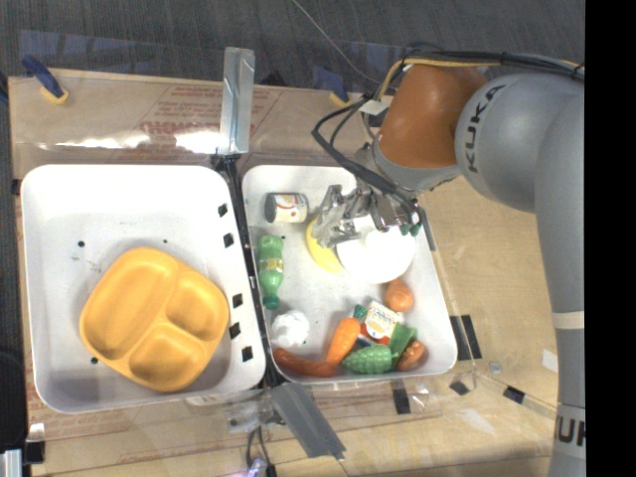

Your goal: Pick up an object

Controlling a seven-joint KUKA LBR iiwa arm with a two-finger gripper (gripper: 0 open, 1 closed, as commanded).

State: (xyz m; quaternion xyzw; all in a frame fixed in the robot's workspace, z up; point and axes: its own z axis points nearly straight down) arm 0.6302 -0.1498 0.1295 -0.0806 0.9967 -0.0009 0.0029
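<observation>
My gripper (343,219) hangs low over the upper middle of the right bin (437,296), under the orange wrist band. Directly beneath it lie a yellow lemon-like piece (318,247) and a white round dish (383,256); I cannot tell whether it touches either. A small white can (285,207) lies to its left. A green bottle (269,266) stands along the bin's left wall. Toward the front are a white ball (291,328), a carrot (343,338), a red pepper (303,366), a green cucumber (368,360) and an orange egg shape (399,294).
The left bin (60,217) holds a yellow divided plate (154,318). A metal clamp (238,97) stands behind the wall between the bins. Black cables (343,132) loop off the wrist. The grey arm (537,137) crosses the right side.
</observation>
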